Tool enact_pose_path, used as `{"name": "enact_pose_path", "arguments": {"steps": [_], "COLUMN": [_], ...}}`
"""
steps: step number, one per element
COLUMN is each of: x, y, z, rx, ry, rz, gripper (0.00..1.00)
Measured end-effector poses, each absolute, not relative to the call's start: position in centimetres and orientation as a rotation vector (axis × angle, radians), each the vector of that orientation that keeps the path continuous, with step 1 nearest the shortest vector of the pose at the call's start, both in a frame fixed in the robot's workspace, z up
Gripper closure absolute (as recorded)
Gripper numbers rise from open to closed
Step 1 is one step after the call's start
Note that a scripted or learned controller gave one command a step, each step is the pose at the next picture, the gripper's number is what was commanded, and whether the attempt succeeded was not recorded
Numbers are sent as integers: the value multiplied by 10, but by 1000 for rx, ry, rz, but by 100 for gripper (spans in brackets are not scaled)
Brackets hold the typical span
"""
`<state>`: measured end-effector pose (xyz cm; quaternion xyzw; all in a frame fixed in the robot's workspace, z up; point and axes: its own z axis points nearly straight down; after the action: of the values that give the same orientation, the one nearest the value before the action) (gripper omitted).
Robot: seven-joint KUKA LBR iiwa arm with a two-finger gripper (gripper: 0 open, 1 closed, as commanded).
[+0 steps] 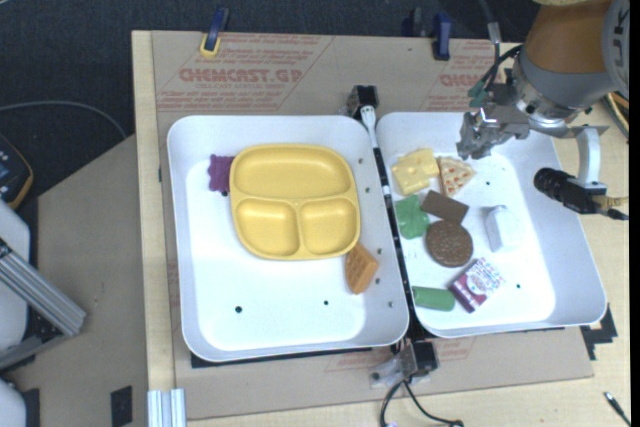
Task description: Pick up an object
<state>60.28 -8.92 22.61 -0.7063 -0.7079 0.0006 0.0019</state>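
Note:
My gripper point(474, 144) hangs over the back of the right bin point(560, 305), just right of and above a pizza-slice toy point(455, 177). Nothing shows between its fingers. Beside the pizza lies a pale yellow cheese wedge point(414, 171). Further forward lie a brown bar point(445, 207), a green leafy piece point(410, 217), a round brown cookie point(449, 244), a small grey block point(494, 226), a green flat piece point(433, 297) and a purple-and-white packet point(476, 283).
The left bin point(200, 295) holds a yellow divided plate point(295, 199), a purple piece point(219, 173) behind its left edge and a tan cracker-like piece point(361, 269) near the divider. Cardboard lies beneath both bins.

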Motion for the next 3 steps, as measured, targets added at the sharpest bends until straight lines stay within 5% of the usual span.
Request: {"name": "enact_pose_path", "arguments": {"steps": [3], "x": [503], "y": [15], "z": [216], "rx": [-2212], "ry": [-2221], "rz": [5], "gripper": [100]}}
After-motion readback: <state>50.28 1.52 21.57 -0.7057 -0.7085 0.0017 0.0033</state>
